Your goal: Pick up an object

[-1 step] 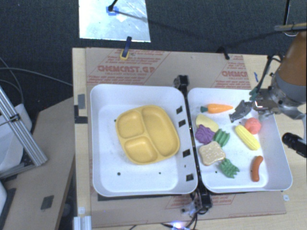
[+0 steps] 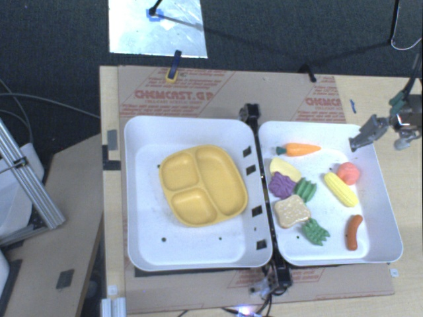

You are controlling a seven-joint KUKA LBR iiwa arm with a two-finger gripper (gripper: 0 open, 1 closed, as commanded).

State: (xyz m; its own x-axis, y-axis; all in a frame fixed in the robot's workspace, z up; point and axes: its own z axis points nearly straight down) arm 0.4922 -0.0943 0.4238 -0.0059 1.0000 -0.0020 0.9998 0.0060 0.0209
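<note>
End effector [image 2: 365,135] hovering over the far right corner of the right bin [image 2: 383,203], nothing between its prongs; grip state not discernible, arm cut off at the edge. Toy foods are lying in that bin. Nearest: the carrot [image 2: 301,149], likely light, stiff, slick plastic; best pinched across its middle. Yellow tray [image 2: 201,185] sitting in the left bin [image 2: 142,177].

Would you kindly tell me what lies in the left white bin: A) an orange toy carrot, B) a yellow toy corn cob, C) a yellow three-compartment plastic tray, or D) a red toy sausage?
C: the yellow three-compartment plastic tray sits alone in the left white bin, while the toy foods lie in the right white bin.
</note>
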